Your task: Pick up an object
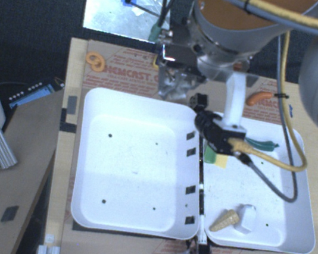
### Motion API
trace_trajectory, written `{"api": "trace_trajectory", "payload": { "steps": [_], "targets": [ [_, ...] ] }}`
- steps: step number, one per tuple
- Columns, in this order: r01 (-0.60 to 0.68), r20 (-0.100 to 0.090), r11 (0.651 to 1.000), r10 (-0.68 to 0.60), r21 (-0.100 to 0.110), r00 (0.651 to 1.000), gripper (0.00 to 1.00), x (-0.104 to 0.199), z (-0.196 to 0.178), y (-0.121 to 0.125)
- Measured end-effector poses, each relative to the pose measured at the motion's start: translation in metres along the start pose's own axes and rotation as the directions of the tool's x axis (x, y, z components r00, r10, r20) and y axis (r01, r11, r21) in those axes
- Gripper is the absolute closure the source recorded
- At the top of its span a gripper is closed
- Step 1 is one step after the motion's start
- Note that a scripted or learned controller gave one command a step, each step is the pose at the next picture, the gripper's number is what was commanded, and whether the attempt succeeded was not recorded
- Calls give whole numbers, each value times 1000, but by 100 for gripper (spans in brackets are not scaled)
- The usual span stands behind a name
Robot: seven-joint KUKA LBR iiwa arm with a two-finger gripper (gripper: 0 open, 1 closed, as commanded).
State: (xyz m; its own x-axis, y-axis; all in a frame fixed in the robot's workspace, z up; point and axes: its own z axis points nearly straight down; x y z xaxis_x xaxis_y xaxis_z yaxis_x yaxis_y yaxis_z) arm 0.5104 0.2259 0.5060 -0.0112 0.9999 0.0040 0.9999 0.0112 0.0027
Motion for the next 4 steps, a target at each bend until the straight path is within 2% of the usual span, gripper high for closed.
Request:
{"api": "trace_trajectory", "payload": {
  "steps": [1,3,4],
  "targets": [
    [-5,1,1000,5,0,1000,100,9,-15,-25],
    [-5,3,1000,5,2,1000,100,9,-29,-24],
    [-18,4,1000,18,1,1000,100,-75,-30,-24]
  ]
}}
